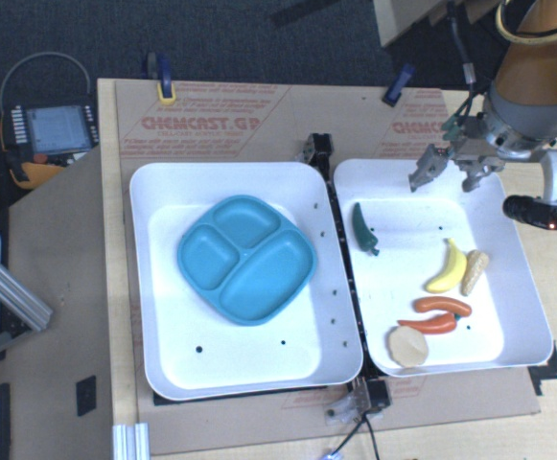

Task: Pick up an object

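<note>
Round beige disc beside glossy red sausages

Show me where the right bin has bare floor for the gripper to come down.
Right bin: bare floor between the green pepper and the banana, under the open gripper. It is crowded lower right, where banana, red pepper and round slice cluster.

Left bin: sectioned plate inside.
Right bin: pepper at left; banana, sausages, round piece at right-front.
</note>
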### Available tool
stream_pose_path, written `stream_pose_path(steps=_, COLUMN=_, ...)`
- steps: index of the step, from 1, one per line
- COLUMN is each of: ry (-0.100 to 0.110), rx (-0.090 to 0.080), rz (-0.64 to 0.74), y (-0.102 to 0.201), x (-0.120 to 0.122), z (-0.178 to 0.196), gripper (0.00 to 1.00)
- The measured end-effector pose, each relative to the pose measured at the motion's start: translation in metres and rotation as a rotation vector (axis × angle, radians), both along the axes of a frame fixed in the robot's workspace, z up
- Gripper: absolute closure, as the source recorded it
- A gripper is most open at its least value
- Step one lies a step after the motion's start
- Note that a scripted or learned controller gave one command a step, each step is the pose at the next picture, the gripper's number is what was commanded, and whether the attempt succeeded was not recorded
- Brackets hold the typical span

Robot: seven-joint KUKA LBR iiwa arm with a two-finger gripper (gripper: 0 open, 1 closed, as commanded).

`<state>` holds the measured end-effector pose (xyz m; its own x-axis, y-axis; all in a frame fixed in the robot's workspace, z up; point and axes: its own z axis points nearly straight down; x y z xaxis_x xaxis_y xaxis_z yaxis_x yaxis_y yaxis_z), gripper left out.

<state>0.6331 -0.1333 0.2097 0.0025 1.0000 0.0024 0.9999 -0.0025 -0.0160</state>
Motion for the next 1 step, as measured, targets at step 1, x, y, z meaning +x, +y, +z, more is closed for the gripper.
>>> stream_pose_path(steps=1, ry=-0.015, rx=-0.002, rz=0.003, y=0.0003, x=0.003, z=0.0087, gripper=0.0)
